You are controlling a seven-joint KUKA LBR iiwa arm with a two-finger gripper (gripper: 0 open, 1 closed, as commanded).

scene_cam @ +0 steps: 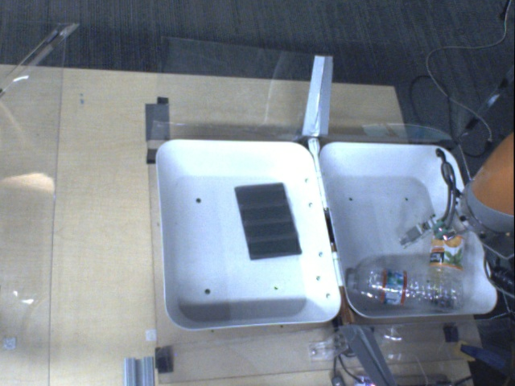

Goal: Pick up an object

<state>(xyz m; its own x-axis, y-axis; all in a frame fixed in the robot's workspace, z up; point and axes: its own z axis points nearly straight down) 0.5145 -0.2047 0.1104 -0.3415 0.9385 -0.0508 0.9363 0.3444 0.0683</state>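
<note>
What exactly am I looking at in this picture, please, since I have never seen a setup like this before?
This is one camera fixed above a wooden bench, looking down at a slant. On the bench sit two shallow white bins side by side. The left bin holds a dark ridged rectangular pad lying flat near its middle. The right bin holds a clear plastic bottle lying on its side along the near wall, and a small colourful item just above the bottle's right end. The grey and orange shape at the right edge is a robot arm reaching in; its job is to pick up an object. Its gripper hangs over the right bin near the small item. Nothing can be seen held in it.
</note>
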